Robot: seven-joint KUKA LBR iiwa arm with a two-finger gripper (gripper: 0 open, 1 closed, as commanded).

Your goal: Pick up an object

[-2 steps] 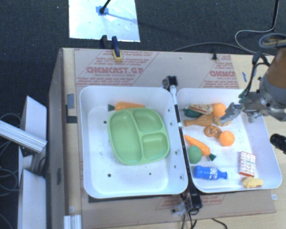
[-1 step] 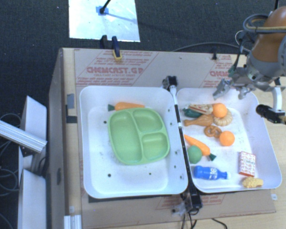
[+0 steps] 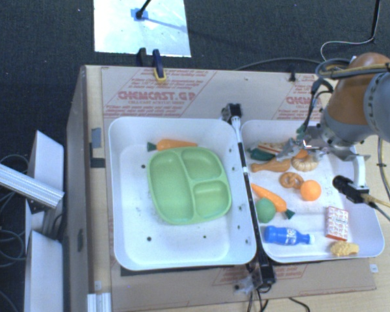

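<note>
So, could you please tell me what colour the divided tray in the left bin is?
Light green. The divided tray shows clearly in the camera view, lying in the left bin.

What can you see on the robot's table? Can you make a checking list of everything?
Surface: bench with left bin and right bin side by side.
Job's things: right bin holds carrot, orange ball, blue bottle, red and white carton, bagel.
Clutter: green divided tray in left bin, another carrot behind it.
Grippers: gripper low over the right bin's far end.
Cables: wires near the arm.
Surroundings: dark carpet, white sheet.
</note>
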